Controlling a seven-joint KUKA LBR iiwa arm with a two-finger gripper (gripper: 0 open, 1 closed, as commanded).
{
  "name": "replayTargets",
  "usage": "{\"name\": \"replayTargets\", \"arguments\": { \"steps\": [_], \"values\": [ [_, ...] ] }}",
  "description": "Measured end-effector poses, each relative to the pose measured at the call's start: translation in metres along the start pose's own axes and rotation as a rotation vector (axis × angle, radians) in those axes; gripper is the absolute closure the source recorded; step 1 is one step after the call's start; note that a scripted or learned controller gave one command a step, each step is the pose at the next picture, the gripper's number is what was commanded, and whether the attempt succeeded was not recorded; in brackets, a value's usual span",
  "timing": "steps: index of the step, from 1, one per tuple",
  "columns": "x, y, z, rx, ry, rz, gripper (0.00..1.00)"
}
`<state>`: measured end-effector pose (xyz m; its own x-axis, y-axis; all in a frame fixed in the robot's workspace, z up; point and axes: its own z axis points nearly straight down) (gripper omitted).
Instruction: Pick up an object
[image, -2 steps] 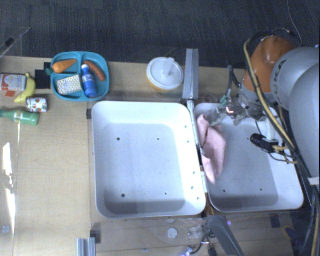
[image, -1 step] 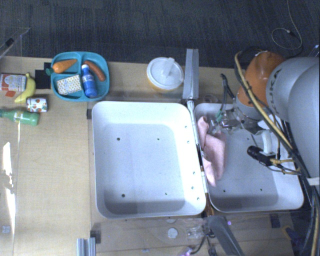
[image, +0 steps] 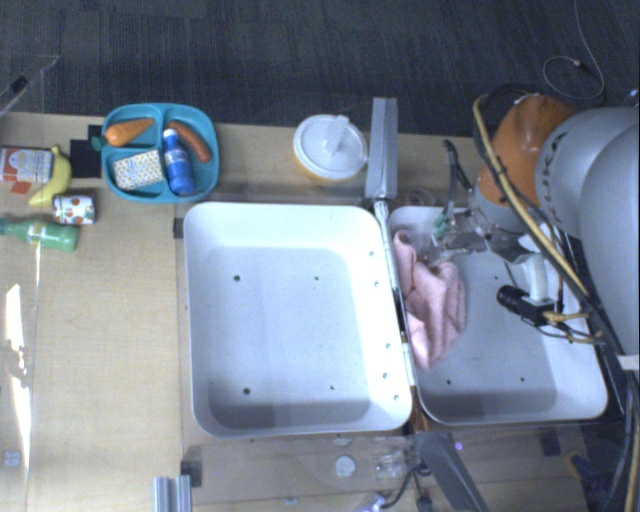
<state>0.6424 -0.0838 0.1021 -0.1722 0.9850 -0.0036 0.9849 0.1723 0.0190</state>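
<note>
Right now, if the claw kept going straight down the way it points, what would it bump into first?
Probably the pink cloth. The claw sits right at the cloth's top edge in the right bin, pointing down into it. Depth is hard to judge from above, so it may already be touching.

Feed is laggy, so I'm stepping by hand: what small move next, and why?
Probably lower straight down a little. The gripper sits at the upper end of the pink cloth in the right bin, but I cannot see cloth between its fingers.
</note>
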Motion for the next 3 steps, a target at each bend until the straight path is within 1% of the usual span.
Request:
{"name": "replayTargets", "arguments": {
  "steps": [1,2,3],
  "values": [
    [0.0,0.0,0.0,0.0,0.0,0.0,0.0],
    [0.001,0.002,-0.011,-0.004,-0.001,-0.002,1.0],
    [0.044,0.028,-0.084,0.011,0.005,-0.442,1.0]
  ]
}}
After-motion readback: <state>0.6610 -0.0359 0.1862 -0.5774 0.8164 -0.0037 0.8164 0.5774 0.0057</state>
